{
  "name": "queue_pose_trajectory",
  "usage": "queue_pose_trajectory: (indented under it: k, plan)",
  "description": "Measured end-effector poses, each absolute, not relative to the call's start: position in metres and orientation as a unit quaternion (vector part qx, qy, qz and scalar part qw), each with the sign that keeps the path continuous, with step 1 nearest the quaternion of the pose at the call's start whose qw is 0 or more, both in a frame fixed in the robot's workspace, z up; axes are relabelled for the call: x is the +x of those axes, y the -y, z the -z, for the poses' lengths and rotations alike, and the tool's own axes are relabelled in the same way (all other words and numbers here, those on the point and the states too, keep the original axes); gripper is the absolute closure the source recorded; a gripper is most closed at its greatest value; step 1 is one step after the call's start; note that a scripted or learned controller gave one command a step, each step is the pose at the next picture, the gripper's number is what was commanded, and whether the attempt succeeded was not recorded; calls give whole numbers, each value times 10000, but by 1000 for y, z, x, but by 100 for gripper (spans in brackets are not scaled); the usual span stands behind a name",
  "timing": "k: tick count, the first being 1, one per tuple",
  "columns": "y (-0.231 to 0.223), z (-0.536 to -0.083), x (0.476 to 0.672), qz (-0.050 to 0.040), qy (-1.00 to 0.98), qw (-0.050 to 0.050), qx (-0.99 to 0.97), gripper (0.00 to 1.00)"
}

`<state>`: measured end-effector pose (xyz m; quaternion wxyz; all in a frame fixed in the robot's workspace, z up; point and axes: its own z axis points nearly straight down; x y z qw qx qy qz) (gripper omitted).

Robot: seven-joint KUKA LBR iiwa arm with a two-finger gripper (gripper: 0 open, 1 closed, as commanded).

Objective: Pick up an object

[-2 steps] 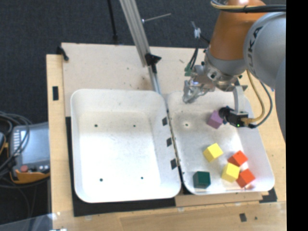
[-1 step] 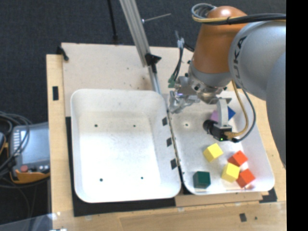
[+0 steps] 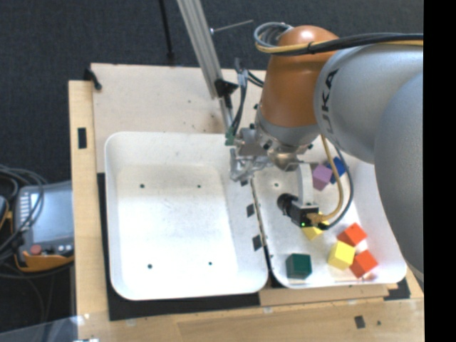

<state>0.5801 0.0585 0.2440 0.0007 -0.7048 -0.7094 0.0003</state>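
where the jaws [image 3: 246,168] hang, glossy cubes [image 3: 342,255] cluster nearby.

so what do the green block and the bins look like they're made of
Green block: probably painted wood or plastic; flat matte faces, crisp edges, no glare.
Left bin and right bin: likely moulded plastic; smooth white walls, rounded corners, slightly scuffed and speckled.

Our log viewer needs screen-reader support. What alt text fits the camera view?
A grey and orange robot arm reaches over the right bin, its hand near the bin's upper left corner. Green, yellow, orange and purple blocks lie below it.
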Motion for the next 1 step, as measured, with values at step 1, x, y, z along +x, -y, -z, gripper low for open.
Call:
queue_pose_trajectory:
  k: [1]
  plan:
    - [-99, -244, 568, 1, 7096, 10, -7046, 100]
